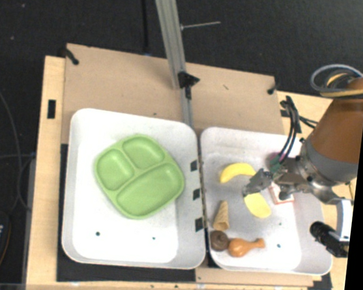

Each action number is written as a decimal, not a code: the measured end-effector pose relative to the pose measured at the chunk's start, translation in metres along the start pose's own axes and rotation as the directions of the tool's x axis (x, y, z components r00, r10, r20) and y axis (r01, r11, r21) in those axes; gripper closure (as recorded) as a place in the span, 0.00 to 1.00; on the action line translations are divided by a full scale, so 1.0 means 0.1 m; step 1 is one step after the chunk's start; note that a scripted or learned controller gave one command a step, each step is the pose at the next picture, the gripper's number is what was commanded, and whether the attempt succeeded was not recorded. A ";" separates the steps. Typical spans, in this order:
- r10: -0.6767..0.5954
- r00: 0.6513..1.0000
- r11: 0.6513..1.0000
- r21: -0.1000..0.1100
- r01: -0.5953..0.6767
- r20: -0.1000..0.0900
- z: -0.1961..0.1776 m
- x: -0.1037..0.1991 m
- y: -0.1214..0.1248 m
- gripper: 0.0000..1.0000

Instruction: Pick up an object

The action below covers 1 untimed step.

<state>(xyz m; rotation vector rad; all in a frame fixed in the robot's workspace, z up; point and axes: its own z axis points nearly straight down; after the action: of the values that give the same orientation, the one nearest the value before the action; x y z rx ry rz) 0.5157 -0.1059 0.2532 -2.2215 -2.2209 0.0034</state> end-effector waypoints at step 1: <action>0.000 1.000 1.000 0.002 0.000 -0.001 0.53 0.09 -0.03 0.00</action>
<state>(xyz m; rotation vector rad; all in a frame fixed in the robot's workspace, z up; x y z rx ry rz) 0.5129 -0.0966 0.2001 -2.2200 -2.2192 0.0046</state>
